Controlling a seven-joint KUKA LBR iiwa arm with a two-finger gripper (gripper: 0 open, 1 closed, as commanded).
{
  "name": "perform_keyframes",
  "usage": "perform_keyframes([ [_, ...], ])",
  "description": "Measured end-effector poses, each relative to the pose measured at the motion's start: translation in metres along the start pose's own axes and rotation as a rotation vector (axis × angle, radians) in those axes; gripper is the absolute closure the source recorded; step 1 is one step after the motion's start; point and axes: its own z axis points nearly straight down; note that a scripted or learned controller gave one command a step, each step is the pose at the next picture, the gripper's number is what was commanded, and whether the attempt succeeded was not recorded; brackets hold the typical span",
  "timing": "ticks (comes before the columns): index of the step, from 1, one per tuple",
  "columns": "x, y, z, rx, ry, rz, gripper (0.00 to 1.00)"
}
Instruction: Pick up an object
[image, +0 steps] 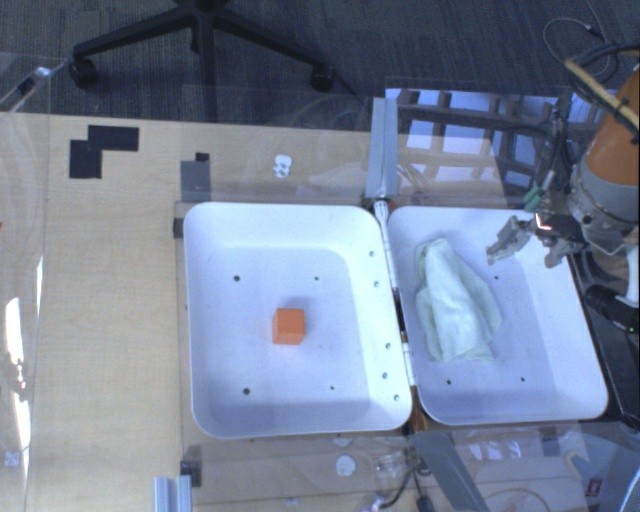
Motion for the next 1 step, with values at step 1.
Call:
perform_keyframes([
  [1, 0.0000, -0.0001, 0.0001, 0.000, 0.000, 0.000, 0.00],
])
